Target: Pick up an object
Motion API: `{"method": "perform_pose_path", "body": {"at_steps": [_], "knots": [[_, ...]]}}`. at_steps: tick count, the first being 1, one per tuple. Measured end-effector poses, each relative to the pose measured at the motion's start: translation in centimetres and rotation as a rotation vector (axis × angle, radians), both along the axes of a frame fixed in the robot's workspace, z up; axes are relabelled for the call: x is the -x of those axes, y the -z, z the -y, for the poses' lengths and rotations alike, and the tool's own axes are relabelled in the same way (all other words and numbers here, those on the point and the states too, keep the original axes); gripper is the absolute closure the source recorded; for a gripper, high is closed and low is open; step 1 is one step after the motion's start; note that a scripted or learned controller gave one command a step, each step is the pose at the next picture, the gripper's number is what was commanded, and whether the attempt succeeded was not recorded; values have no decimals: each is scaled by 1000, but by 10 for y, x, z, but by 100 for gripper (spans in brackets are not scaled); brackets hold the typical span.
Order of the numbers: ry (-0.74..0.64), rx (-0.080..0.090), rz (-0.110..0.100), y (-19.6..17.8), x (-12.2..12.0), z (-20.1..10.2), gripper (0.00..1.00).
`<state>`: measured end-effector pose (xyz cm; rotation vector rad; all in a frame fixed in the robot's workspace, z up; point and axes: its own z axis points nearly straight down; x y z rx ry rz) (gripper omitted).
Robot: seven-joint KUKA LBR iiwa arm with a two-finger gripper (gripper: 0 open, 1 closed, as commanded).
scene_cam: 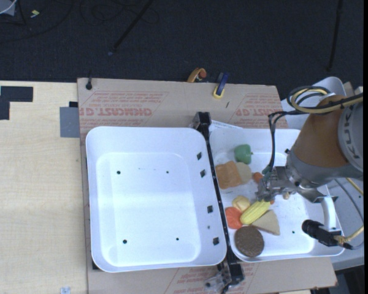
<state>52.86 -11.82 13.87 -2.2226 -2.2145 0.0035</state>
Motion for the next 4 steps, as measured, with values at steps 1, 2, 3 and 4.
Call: {"method": "perform_pose_path", "body": {"at_steps": [1,2,3,4], "knots": [[-6,1,5,-74,-52,-57,100],[-6,2,9,-182,-95,-71,100],[-7,2,3,-137,-115,-77,100],[-11,0,5,-172,-115,-171,100]]}}
